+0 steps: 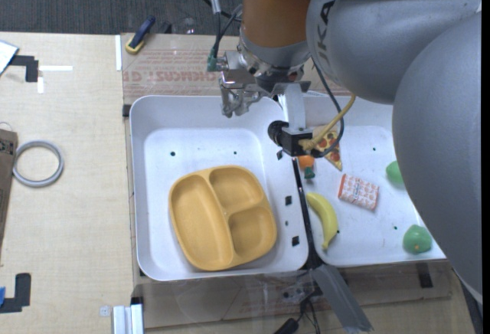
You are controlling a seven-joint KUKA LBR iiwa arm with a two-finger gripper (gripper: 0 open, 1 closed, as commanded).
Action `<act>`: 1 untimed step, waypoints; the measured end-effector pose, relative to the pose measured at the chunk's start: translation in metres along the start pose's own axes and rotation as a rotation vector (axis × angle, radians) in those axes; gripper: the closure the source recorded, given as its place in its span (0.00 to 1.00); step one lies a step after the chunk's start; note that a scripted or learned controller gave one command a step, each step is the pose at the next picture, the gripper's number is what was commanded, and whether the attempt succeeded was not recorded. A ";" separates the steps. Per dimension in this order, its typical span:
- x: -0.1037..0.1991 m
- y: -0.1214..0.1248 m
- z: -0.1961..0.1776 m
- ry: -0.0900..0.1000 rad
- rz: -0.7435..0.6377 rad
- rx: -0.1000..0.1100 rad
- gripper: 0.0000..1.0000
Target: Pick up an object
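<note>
Gripper hangs over the 12 o'clock rim of the left bin, pointing down. Wide or narrow: can't tell from this angle. The left bin holds a yellow three-compartment plate, flat on the floor toward the bin's 6 o'clock, rotated a bit off square and well apart from the gripper. The right bin has the small stuff. A banana is at its 7 o'clock, just beside the wall shared with the left bin. A small orange item is at 10 o'clock, too small to identify. A pizza-slice toy is just beside that, at its 2 o'clock. A red-and-white patterned packet lies near the bin's centre, at 2 o'clock from the banana. One green rounded item is at 5 o'clock, and a second green item at 3 o'clock is partly hidden by the arm. On the surface outside the bins, a grey tape roll is at the view's 9 o'clock and a blue-handled tool is at 11 o'clock from the left bin.
</note>
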State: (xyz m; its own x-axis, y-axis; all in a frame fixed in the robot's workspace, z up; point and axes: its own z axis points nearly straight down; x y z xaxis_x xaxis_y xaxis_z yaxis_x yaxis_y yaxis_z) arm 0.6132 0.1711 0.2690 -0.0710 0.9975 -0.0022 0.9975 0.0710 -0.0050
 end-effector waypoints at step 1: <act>-0.080 -0.037 -0.136 0.000 -0.116 -0.004 1.00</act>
